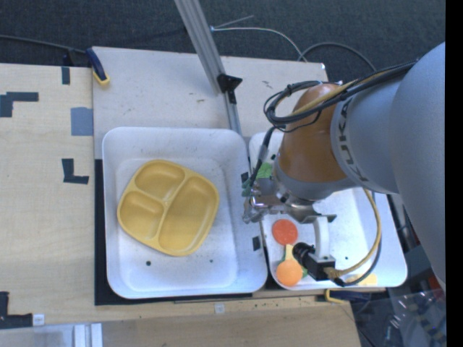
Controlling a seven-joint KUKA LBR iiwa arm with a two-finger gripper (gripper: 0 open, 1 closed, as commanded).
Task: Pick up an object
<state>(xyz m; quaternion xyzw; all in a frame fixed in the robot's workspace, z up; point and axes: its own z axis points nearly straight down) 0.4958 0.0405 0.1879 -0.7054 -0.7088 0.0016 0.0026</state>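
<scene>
Gripper [289,212] state cannot be told, wrist hiding it above right bin [362,262]; red disc [285,231] looks light, rigid, thin — best pinched across its edges.

Left bin [119,262]: white, lightly speckled. Divided plate [168,206]: plain mustard yellow. Right bin [387,266]: white. Round piece [285,231]: red-orange; at its 6 o'clock, ball-ended object [289,270]: orange with yellow stem. Arm [405,132]: grey, orange band [311,139]. Bench [43,186]: light wood, grey tape patches.
</scene>
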